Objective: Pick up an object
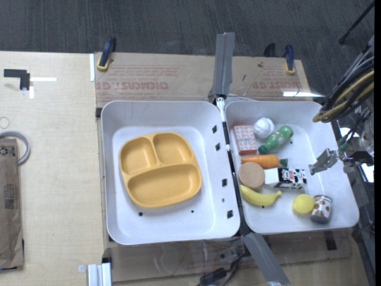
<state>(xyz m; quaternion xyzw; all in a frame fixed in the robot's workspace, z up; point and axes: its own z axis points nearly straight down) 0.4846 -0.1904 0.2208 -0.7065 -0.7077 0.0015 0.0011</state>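
Right bin (333, 219): smooth curved banana (260, 196), long axis running left to right, beside a round lemon (303, 204) and small can (321, 210). Claw (323, 161) hovers above, grasping nothing; its finger spread cannot be told.

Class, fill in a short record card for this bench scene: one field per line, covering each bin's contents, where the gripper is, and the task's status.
left bin: yellow divided plate
right bin: white ball, green bottle, red-and-white box, carrot, tan disc, cow-print carton, banana, lemon, small can
gripper: over right bin's right side, nothing seen between its fingers
task status: no object picked up yet
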